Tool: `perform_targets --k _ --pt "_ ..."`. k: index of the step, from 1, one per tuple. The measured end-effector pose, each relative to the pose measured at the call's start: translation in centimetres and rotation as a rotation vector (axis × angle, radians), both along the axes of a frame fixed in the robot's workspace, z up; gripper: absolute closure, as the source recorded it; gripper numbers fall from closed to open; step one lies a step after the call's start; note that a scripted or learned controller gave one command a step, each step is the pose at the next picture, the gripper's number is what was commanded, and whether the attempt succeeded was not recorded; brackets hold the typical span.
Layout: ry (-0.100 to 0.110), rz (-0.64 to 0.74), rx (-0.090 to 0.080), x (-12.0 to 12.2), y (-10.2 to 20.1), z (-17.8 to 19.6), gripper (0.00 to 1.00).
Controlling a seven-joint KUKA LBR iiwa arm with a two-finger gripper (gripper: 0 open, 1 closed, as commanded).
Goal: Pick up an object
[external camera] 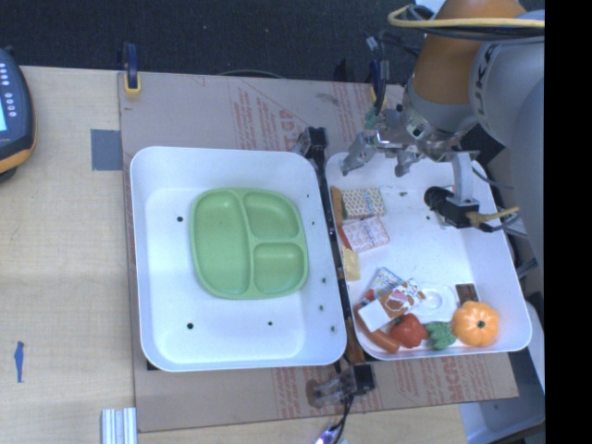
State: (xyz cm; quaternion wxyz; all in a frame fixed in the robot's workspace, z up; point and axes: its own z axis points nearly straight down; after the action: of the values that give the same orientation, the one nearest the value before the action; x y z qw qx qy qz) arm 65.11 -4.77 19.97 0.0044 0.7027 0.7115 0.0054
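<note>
My bench [65, 248] is pale wood, lit evenly from above. A sheet of brown cardboard [231, 109] printed with faint red lettering lies across it. A blue clamp [131, 67] grips the cardboard's far left corner, and a square of grey tape [105, 149] sits just beside that edge. Past the bench the floor [185, 12] is dark. A yellow-rimmed handset [14, 109] rests at the left edge, a small blue mark [18, 361] nearer me.

Divided plate [248, 242] in the left bin [148, 248], small packets [363, 216] and toy foods [435, 326] in the right bin [504, 276], gripper [381, 160] above its far edge
</note>
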Motion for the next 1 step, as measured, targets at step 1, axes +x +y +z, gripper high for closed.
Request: perform_targets --k 1 --pt "0.023 -0.014 -0.004 0.34 -7.44 -7.27 0.00"
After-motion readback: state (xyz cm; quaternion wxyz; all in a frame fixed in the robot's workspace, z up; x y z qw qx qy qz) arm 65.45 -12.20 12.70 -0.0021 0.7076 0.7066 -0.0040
